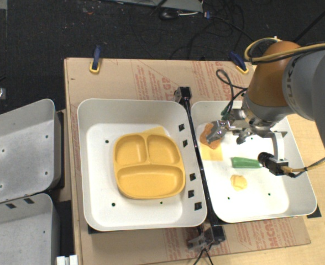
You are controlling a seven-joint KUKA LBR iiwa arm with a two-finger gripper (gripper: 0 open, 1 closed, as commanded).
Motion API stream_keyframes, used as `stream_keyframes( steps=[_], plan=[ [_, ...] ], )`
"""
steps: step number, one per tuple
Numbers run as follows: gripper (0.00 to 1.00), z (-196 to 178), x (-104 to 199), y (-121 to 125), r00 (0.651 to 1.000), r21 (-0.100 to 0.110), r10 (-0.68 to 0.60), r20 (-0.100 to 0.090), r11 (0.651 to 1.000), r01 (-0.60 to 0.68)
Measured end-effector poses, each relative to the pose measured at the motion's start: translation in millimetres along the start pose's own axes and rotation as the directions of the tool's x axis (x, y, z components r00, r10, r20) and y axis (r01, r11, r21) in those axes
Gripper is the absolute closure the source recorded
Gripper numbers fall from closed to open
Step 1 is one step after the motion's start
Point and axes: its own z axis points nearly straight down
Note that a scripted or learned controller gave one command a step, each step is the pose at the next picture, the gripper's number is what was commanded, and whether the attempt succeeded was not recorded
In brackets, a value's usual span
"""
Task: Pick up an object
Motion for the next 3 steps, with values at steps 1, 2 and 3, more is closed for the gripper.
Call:
stream_keyframes(
  steps=[1,2,3],
  plan=[
    [0.0,48,1,-1,1.0,-0.001,0.001,0.0,1.0,-0.001],
    [1.0,34,0,1,1.0,-0.006,0.002,0.001,1.0,-0.002],
    [1.0,-8,-2,0,1.0,-0.01,0.001,0.001,1.0,-0.001]
  ],
)
